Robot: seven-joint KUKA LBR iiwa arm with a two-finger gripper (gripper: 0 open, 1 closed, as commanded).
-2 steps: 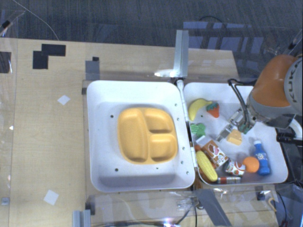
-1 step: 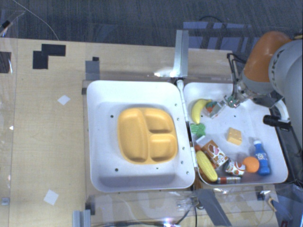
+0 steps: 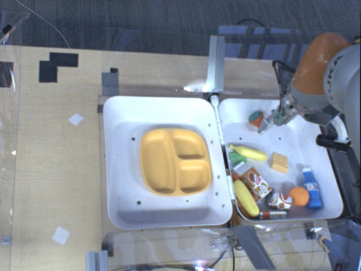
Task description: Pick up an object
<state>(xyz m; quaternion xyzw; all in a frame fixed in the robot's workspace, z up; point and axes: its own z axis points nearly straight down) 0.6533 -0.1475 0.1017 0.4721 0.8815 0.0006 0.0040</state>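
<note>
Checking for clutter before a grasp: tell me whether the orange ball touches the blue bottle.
Touching. In the camera view the orange ball sits against the blue bottle, no white floor between.

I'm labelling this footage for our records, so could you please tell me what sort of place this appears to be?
Most likely a robotics lab grasping bench: a robot arm reaches over two white bins, one holding a yellow divided tray, the other toy food such as a corn cob.
</note>
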